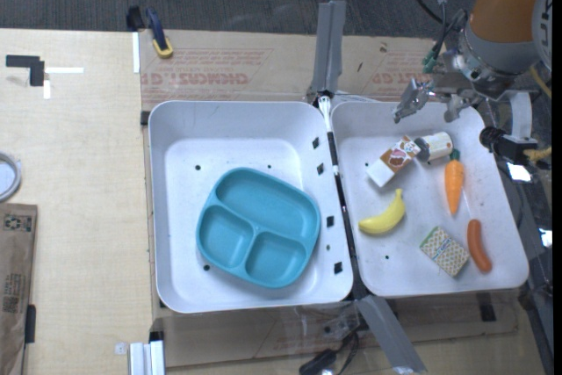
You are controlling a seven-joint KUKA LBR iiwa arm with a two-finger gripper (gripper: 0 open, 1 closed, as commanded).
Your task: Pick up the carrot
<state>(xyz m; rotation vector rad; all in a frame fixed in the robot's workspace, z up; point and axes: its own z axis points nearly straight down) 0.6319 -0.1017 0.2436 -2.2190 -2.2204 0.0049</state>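
Left bin [167,189]: you see a blue, smooth three-compartment plate [258,227].
Right bin [500,272]: banana [385,216], small box [392,162], carrot [453,183] lying lengthwise near the far right, sausage [479,245].
Carrot: likely light, stiff, smooth, tapered; grip its thicker middle.
Claw [432,97]: hovers above the bin's far edge; you cannot tell its state.

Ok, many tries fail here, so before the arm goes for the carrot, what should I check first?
1. Orange carrot lies in the right white bin: ok.
2. Carrot uncovered from above: ok.
3. Carrot apart from red sausage: ok.
4. Space at carrot's green top, next to the small white bottle: not ok, nearly touching.
5. Gripper above carrot: not ok, it sits at the bin's far edge.
6. Fingers open: cannot tell.
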